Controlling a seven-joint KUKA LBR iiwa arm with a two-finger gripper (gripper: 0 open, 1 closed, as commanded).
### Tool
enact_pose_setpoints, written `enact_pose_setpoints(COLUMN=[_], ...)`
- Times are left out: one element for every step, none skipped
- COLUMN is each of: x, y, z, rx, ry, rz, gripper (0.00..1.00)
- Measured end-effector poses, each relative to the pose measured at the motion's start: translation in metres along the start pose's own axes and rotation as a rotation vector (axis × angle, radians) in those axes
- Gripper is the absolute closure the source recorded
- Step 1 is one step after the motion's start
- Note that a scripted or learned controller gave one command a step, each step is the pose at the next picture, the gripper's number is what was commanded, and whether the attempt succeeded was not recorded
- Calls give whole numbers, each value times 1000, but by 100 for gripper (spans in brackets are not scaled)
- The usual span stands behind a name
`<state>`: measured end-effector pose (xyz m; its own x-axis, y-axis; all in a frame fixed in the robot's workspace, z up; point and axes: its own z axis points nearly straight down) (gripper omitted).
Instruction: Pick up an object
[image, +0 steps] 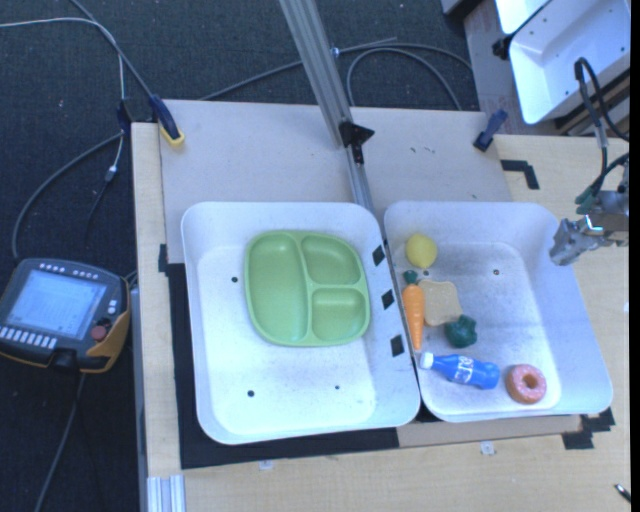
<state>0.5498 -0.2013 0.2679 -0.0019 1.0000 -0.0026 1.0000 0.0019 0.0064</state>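
So the bench is carrying two shallow white plastic bins side by side. The left white bin (215, 400) is holding a big light-green divided plastic plate (305, 288), three compartments, sitting flat. The right white bin (590, 370) is where all the small stuff is lying, bunched along its left side and near edge.

The robot's metal gripper (568, 243) is hovering at the far right rim of the right bin, arm coming in from the right. It's too small and blurry to say how the jaws stand, so I can't tell; nothing is visibly hanging from it though.

Key thing for the grab: every pickable item is lying to the left of the gripper and nearer, well apart from it. Going big to small:

- blue plastic bottle with a white cap (460, 369), lying on its side, long axis running left-right, near edge
- orange toy carrot (413, 314), long axis running far-to-near, right by the left wall
- tan slice of toy bread (441, 302), flat, touching the carrot
- pink frosted toy donut (526, 383), near right corner, probably the closest reach
- yellow toy lemon (421, 250), furthest back
- dark green toy broccoli bit (461, 331), just beside the bread
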Motion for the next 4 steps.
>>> enact_pose_setpoints(x=[63, 120, 170, 224], y=[11, 26, 38, 55], z=[6, 20, 14, 12], rx=[7, 8, 4, 4], ry=[6, 4, 4, 5], rz=[-5, -4, -3, -5], gripper=[100, 100, 100, 100])
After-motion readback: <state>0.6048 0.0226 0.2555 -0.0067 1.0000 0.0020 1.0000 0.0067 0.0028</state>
